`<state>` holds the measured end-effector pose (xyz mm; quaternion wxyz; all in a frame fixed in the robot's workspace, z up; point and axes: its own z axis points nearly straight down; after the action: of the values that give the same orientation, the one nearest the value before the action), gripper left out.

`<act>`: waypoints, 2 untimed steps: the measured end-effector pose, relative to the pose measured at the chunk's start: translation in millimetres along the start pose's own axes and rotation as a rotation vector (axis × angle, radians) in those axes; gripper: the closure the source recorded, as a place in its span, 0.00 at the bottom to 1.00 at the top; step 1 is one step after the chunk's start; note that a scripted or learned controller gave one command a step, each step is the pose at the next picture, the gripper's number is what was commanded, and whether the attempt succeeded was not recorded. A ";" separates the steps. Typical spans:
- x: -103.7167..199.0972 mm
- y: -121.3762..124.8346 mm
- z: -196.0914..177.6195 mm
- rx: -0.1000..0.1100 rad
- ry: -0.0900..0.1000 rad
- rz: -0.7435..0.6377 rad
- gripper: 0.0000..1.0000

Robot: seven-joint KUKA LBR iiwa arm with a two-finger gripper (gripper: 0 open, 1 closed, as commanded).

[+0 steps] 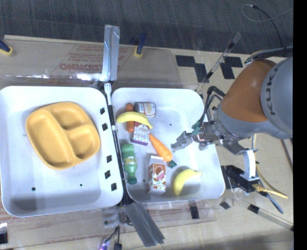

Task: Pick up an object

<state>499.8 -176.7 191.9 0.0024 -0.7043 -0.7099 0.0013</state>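
The right bin (195,100) holds several toy foods. A banana (134,119) lies at the upper left beside a small can (146,108). Below them are a purple carton (141,133), an orange carrot (161,148), a green bottle (129,163), a juice carton (157,175) and a second yellow fruit (185,179). My gripper (187,139) hangs over the bin's right half, just right of the carrot and above the yellow fruit. Its fingers are open with nothing between them.
The left bin (17,191) carries a yellow divided plate (63,134). A metal divider (111,56) runs between the bins. My arm's orange band (247,92) overhangs the right bin's right wall. Cables and clamps lie on the bench at the lower right.
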 end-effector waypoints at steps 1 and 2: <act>37.3 19.9 101.1 -0.001 -0.001 -0.118 0.00; 37.0 19.4 91.6 0.001 -0.001 -0.122 1.00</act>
<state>518.4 -139.4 100.2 0.0024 -0.6599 -0.7513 0.0018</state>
